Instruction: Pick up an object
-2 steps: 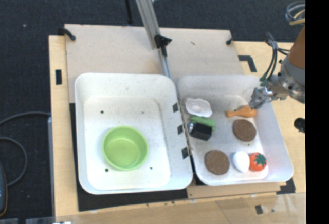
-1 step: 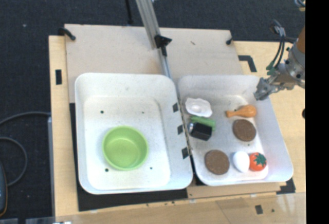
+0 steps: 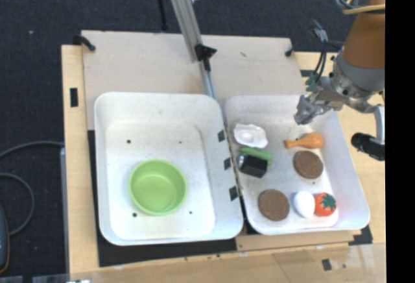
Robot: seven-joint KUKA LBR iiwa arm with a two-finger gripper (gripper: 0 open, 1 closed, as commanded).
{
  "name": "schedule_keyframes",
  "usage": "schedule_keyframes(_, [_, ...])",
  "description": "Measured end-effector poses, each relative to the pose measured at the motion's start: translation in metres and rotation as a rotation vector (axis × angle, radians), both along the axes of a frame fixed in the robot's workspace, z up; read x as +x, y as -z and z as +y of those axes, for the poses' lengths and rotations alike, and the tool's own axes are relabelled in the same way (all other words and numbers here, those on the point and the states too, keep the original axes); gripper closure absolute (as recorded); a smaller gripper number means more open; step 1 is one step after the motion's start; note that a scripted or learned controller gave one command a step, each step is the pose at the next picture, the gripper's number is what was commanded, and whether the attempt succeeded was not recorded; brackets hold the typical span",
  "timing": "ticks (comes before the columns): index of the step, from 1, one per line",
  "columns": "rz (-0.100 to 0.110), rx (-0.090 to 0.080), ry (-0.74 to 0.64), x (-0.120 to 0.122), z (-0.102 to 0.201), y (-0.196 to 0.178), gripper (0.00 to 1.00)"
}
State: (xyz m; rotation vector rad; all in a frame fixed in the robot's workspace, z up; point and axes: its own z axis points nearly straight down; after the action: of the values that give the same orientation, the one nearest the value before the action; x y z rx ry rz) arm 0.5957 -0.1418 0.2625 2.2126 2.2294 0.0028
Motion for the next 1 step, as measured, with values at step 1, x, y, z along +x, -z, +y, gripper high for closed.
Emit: schedule_keyframes(1, [0.002,0.000,0.001,0.0092,0.0521,0.0135,1.00])
